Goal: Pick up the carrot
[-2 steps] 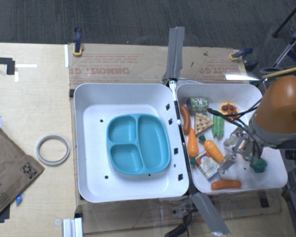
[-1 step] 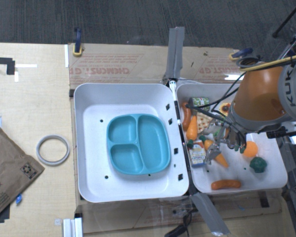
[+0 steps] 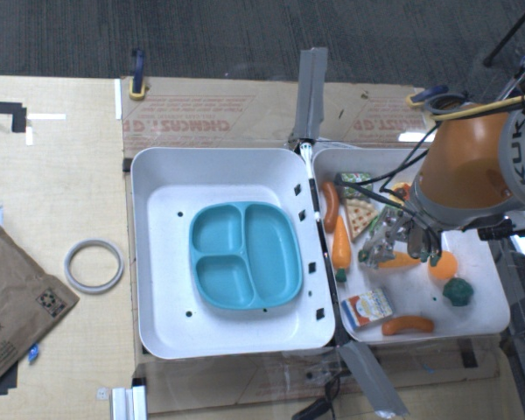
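Observation:
The carrot [image 3: 341, 244] is a long orange piece lying lengthwise along the left wall of the right bin [image 3: 486, 318]. My gripper [image 3: 381, 250] hangs low over the middle of that bin, just right of the carrot and apart from it. Below the gripper lies an orange piece [image 3: 403, 262] that it partly hides. The arm's orange band [image 3: 464, 160] rises behind it at the upper right.
The right bin also holds a red sausage [image 3: 330, 204], a pizza slice [image 3: 360, 218], an orange ball [image 3: 444, 266], a dark green piece [image 3: 458, 292], a small carton [image 3: 367, 307] and another sausage [image 3: 408, 325]. A teal divided plate [image 3: 245, 254] lies in the left bin. A tape ring [image 3: 94, 264] lies on the bench.

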Motion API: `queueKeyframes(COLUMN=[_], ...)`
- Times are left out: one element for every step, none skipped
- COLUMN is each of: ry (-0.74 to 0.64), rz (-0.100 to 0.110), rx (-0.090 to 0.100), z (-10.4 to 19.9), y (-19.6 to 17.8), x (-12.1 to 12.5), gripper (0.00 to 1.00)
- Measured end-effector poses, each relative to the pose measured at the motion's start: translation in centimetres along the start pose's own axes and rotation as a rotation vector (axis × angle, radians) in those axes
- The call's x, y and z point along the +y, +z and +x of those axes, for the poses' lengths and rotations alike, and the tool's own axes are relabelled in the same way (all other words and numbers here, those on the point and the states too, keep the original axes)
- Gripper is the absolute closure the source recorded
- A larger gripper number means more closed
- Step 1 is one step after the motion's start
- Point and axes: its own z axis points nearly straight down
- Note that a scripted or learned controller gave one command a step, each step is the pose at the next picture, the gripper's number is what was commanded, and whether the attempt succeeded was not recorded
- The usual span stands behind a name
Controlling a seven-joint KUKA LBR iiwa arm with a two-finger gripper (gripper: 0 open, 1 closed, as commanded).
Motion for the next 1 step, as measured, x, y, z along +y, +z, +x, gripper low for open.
queueKeyframes(ry=[0.056], rz=[0.001], rx=[0.017], z=[-3.13], y=[-8.36], x=[6.48], gripper=[1.00])
